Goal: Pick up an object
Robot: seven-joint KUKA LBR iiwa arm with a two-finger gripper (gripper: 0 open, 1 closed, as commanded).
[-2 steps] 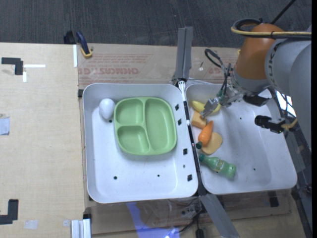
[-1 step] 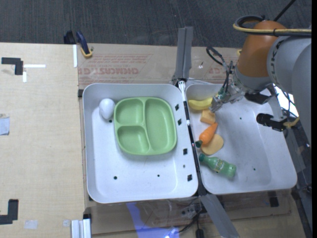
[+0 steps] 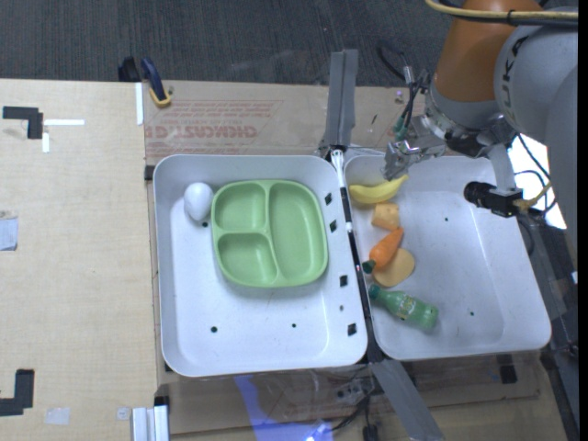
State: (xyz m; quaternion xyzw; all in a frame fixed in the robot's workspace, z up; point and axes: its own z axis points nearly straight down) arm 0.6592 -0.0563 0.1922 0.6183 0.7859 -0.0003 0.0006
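1. Your gripper (image 3: 397, 162) hangs over the far left corner of the right bin (image 3: 478, 274), just above the stem end of the banana (image 3: 377, 190). Whether it is clenched or released you cannot tell from this angle (the metal parts blur together).
2. The banana lies against the bin's far left wall, curved, its tip pointing toward the gripper. It looks at or very near contact with the gripper, but nothing is clearly held.
3. Below the banana you have a small orange-yellow chunk (image 3: 387, 216), then a carrot (image 3: 386, 246) lying at a slant, then a pale round slice (image 3: 397, 266) touching the carrot's lower side.
4. Nearer the front, a green bottle (image 3: 404, 307) lies on its side, close to the left wall.
5. In the left bin (image 3: 248, 338) you see a green divided plate (image 3: 270, 233) with three compartments, and a white ball (image 3: 197, 199) just beside its far left edge.
6. The arm (image 3: 514, 44) comes in from the upper right, its orange band above the wrist.
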